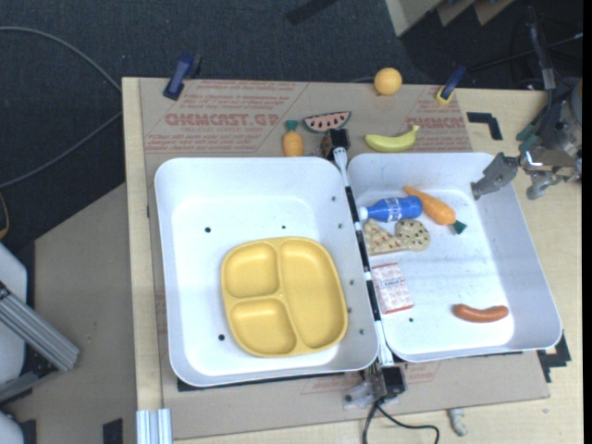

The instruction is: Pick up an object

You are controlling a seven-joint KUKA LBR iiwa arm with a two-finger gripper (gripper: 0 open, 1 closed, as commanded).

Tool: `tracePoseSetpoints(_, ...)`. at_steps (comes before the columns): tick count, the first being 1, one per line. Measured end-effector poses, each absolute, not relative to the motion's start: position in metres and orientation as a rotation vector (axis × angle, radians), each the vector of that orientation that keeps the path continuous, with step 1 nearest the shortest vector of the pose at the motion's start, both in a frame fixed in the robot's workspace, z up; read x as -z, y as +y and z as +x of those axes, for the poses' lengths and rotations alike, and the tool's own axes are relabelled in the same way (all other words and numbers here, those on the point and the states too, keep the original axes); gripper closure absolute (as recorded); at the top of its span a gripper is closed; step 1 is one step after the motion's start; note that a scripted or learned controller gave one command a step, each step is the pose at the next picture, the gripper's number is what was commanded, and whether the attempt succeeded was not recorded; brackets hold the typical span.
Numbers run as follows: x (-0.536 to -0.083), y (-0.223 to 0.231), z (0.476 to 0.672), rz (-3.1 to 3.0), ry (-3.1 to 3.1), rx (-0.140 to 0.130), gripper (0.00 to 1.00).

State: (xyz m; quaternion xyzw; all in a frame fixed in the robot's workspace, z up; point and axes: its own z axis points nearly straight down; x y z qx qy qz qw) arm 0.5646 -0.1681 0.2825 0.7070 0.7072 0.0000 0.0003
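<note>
The right bin point(518, 248) holds a blue bottle point(393, 210) lying on its side, an orange carrot point(432, 205), a flat tan waffle-like piece point(398, 236), a red and white packet point(391, 288) and a brown sausage point(480, 313). My gripper point(513, 182) hangs over the bin's far right corner. It is open, with one finger point(487, 179) to the left and the other to the right, and nothing sits between them. The carrot is the nearest object, a little to its left and nearer the front.
A yellow divided plate point(282, 296) lies in the left bin point(185, 211). On the board behind the bins are a banana point(391, 140), an orange ball point(388, 81), a watermelon slice point(327, 119), a small orange fruit point(293, 141) and blue clips point(178, 76).
</note>
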Motion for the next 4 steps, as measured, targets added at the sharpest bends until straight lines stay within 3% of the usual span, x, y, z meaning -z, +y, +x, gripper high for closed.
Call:
tracePoseSetpoints(1,-0.117,-0.178,0.596,2.225,2.224,0.003,0.0)
tracePoseSetpoints(2,-0.087,-0.141,0.622,2.219,2.219,-0.001,0.0)
tracePoseSetpoints(3,-0.098,-0.14,0.623,2.218,2.218,-0.007,1.0)
tracePoseSetpoints(4,-0.186,-0.071,0.639,2.217,2.223,-0.005,1.0)
